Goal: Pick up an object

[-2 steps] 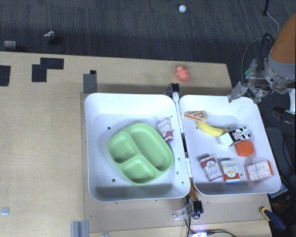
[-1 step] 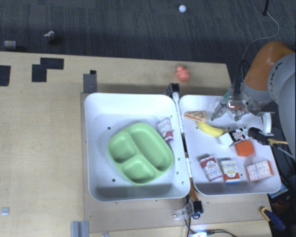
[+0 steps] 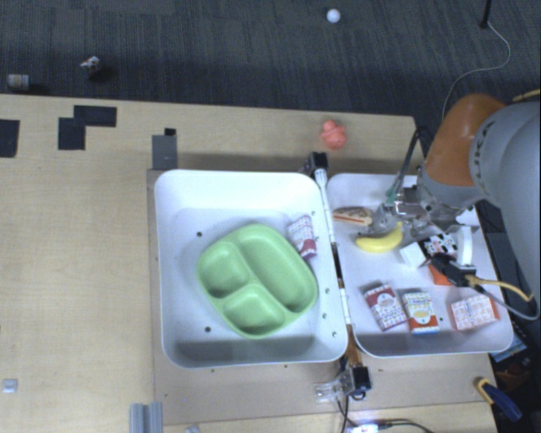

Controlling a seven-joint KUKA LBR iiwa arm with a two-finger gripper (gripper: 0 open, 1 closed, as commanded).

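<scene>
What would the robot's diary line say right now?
claw: over right bin, at banana | grasp: unclear | left bin: green plate, small packet

A green tray with three compartments is lying in the left bin, left of the frame's middle, and a small red-and-white packet is resting by the tray's upper right edge. A pink ball is sitting on the worktop just above the bins, near the top centre. Black patches are showing on the worktop at upper left. A small white ball is lying on the dark floor at the top of the frame.
</scene>
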